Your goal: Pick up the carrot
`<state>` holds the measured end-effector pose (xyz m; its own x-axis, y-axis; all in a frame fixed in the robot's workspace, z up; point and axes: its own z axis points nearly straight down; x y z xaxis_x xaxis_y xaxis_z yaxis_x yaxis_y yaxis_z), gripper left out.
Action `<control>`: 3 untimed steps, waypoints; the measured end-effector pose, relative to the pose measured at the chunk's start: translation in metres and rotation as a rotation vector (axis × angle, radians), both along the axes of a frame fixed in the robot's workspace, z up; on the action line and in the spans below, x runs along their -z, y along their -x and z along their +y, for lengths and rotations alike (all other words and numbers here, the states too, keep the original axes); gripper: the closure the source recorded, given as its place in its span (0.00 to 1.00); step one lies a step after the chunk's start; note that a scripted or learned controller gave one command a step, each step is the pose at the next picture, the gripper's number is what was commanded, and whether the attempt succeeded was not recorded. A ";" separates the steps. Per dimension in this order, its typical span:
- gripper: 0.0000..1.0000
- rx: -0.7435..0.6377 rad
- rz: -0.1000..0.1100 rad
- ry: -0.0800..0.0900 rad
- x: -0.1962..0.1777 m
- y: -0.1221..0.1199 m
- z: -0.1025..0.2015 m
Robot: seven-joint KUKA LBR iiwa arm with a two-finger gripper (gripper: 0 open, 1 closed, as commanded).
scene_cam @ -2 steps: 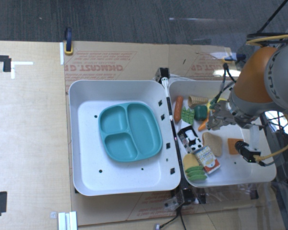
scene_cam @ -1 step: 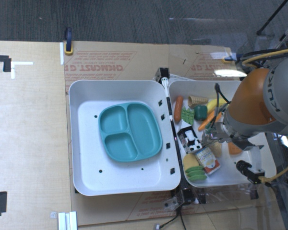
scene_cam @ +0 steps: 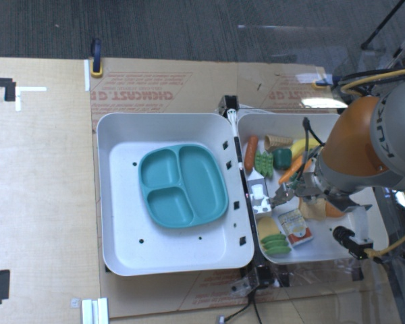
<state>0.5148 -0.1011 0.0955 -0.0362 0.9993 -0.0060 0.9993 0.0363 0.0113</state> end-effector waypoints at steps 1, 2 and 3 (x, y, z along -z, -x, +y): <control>0.00 0.167 0.004 -0.003 0.001 -0.101 -0.012; 1.00 0.159 0.006 0.001 -0.009 -0.101 -0.013; 1.00 0.679 0.013 -0.006 -0.095 -0.105 0.056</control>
